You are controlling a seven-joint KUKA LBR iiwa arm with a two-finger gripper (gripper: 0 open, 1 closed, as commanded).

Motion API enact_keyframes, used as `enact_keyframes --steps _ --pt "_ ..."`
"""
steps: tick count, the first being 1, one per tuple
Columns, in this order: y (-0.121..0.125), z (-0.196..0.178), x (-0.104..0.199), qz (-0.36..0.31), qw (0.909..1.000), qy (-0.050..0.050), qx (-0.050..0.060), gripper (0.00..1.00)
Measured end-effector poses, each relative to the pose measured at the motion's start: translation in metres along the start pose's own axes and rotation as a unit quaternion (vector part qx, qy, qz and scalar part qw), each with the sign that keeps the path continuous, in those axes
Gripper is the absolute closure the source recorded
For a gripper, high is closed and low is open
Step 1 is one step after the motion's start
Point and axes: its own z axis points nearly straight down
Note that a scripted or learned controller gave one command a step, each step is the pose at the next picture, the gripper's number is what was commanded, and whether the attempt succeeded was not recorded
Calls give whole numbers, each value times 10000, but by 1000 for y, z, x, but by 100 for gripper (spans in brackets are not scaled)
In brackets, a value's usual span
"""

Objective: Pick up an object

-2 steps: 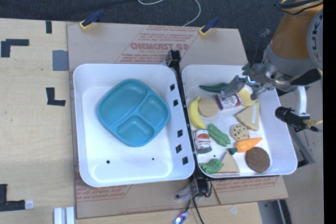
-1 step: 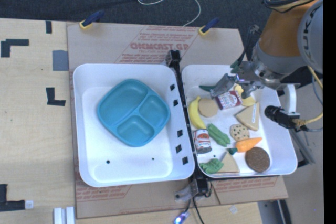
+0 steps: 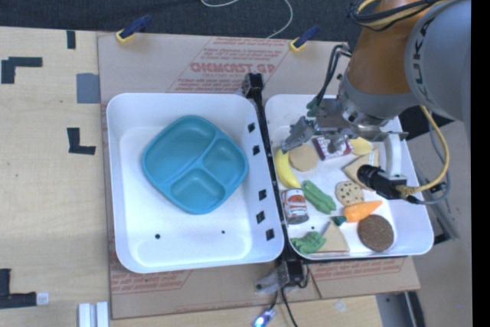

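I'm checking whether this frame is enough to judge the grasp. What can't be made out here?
- Gripper: in the camera view, open or shut is unclear; the arm's wrist covers most of it.
- Objects beneath the wrist in the right bin: partly hidden, so they cannot be identified.
- Small can: label too small to read.
- Round brown item: too small to say what it is.

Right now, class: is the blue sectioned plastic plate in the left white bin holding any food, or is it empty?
Empty. The blue sectioned plastic plate shows three bare compartments; the toy food all lies in the right white bin.
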Motion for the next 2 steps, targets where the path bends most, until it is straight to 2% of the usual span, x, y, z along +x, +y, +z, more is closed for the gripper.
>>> enact_keyframes --steps 1,2 --pt "4 12 43 -1 10000 0 1 0" --pt "4 2 41 11 10000 -3 0 100"
